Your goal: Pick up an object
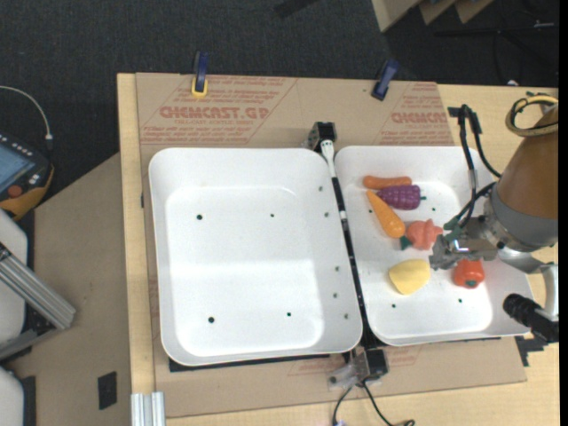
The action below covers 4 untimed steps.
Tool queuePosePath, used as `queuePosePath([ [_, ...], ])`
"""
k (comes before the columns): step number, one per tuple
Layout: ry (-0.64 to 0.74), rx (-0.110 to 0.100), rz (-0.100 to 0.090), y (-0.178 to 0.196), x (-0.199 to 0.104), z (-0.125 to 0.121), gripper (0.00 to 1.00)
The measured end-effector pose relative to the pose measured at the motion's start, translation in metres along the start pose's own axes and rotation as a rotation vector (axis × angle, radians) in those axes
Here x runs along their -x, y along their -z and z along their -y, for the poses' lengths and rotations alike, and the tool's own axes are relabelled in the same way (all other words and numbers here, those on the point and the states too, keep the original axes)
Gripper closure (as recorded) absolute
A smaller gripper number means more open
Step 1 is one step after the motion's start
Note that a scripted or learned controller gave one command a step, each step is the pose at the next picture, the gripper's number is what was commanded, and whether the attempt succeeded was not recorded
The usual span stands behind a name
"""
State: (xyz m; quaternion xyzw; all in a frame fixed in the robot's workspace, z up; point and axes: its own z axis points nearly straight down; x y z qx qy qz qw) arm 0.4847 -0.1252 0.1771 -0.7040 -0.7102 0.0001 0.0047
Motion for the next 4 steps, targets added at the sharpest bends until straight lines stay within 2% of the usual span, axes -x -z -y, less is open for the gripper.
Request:
queuePosePath([
  [1,0.004,0.017,0.005,0.058,-0.101,-0.067,1.0],
  [2,0.001,0.02,0.003,0.168,-0.162,-0.034,1.0],
  [3,-0.014,0.001,0.007,0.134,-0.118,-0.003,1.0],
  [4,-0.003,0.024,0.006,0.244,-0.163,-0.068,1.0],
])
